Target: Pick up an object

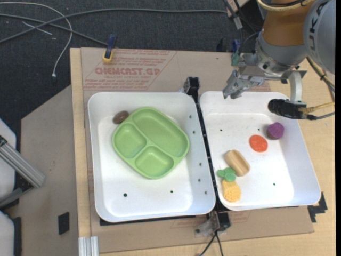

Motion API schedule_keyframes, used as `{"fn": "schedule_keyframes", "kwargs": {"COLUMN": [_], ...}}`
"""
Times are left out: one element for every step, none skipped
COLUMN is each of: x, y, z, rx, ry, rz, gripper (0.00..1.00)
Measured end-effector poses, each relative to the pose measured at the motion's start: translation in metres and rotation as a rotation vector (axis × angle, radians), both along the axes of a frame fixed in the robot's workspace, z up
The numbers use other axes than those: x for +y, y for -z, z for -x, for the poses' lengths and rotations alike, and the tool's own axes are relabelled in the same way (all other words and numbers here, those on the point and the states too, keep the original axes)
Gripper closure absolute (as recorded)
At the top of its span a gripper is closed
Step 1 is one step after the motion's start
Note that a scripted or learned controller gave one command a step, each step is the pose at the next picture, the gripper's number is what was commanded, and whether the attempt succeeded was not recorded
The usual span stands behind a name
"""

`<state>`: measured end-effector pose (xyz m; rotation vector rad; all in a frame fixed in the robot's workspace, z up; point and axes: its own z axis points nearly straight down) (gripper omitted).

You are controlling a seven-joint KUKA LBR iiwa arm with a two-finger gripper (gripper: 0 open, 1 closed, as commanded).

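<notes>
Camera view | pincer (234, 92) over right bin's far rim, grip state unclear | orange disc (258, 143) well apart

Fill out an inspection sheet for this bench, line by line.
Surface: cardboard sheet under two white bins, left bin and right bin.
Job's things: right bin holds purple piece, red disc, tan roll, green piece, yellow piece.
Clutter: green divided plate and brown piece in left bin.
Grippers: gripper over right bin's far rim, nothing held.
Cables: white cables on dark floor.
Surroundings: blue clamp.
</notes>
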<state>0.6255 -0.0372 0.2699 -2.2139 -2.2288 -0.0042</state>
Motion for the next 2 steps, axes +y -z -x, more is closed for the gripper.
{"fn": "schedule_keyframes", "kwargs": {"x": [0.049, 0.105], "y": [0.0, 0.003], "z": [-0.004, -0.009], "rx": [0.0, 0.001], "ry": [0.001, 0.001], "rz": [0.001, 0.0], "gripper": [1.0, 1.0]}}
